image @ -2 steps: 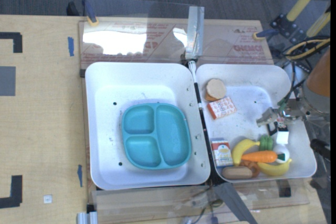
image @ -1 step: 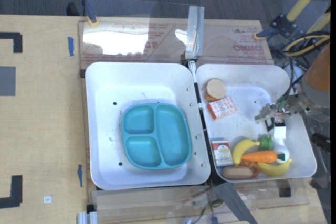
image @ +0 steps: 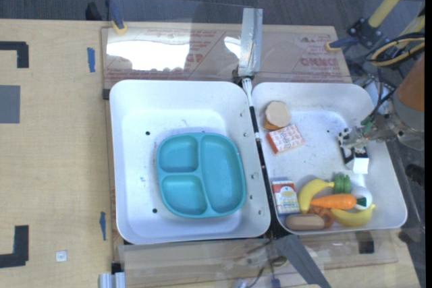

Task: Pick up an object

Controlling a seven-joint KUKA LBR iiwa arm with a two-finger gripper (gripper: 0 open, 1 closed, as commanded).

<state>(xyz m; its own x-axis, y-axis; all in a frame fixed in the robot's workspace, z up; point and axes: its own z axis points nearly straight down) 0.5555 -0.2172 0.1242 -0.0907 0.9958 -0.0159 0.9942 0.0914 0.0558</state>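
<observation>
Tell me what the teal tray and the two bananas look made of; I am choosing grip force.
The teal tray looks like moulded plastic, satin: one even colour, rounded compartment walls, soft sheen. The bananas look like toy plastic: flat uniform yellow with no brown marks, though the view is too small to be sure. Both probably hard and somewhat slippery.

— What lay in the right bin (image: 378, 111)?
— A round bun (image: 276, 114) near its back left, a red-and-white packet (image: 286, 139) just in front. Along the front: a small carton (image: 285, 197), two bananas (image: 313, 191), a carrot (image: 333, 202) and what looked like a sausage (image: 305, 221), crowded together.
</observation>
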